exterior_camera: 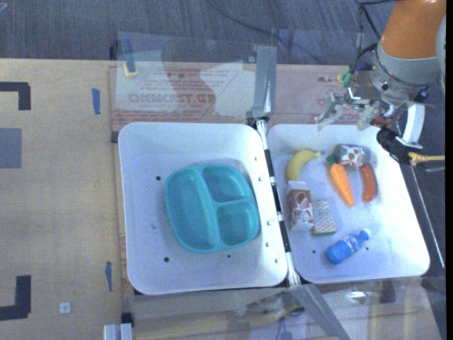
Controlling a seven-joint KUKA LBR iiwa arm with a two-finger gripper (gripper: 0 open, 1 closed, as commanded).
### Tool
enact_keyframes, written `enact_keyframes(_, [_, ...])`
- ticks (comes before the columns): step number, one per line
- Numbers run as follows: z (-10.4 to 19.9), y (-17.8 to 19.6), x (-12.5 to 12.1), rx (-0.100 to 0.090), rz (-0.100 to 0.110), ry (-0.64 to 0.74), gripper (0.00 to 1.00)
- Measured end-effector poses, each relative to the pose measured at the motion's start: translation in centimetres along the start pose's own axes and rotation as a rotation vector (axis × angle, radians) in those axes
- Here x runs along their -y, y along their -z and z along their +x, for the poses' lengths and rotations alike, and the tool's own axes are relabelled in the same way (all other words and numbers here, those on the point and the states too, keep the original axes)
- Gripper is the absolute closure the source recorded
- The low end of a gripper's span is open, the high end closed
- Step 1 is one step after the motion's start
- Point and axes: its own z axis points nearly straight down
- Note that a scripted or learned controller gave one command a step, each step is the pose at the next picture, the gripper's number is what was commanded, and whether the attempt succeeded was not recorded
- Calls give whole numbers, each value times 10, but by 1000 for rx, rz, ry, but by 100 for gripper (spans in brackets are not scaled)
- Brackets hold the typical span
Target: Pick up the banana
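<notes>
The end effector (348, 110) hangs over the far rim of the right bin (414, 257), its pale fingers spread apart with nothing between them, below the arm's (414, 20) orange band. Just beyond its tips, toward the near side, the banana (301, 163) lies in the bin's far-left part, close to the divider between the two bins and apart from the other items. To the banana's right sit a small can (350, 154), a carrot (342, 183) and a reddish sausage-like piece (368, 182); nearer the camera lie a small carton (299, 208), a patterned packet (324, 217) and a blue bottle (347, 247). The left bin (141, 261) holds a teal tray (211, 207) with three compartments.

The reach appears to be at its start. A clean pick likely calls for moving the end effector left and toward the camera until it is centred over the banana's middle, turning the open fingers across the fruit's narrow width, then descending straight. The bin wall on the left and the can on the right are the probable obstacles.

The arm's upper part is cut off at the top right corner. The fingertips are small and blurred against the surface (49, 190), and their height above the bin cannot be judged. The labels on the can and carton cannot be read.
</notes>
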Motion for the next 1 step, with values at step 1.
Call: enact_keyframes(1, [-1,-131,-23,1,-2,186,0])
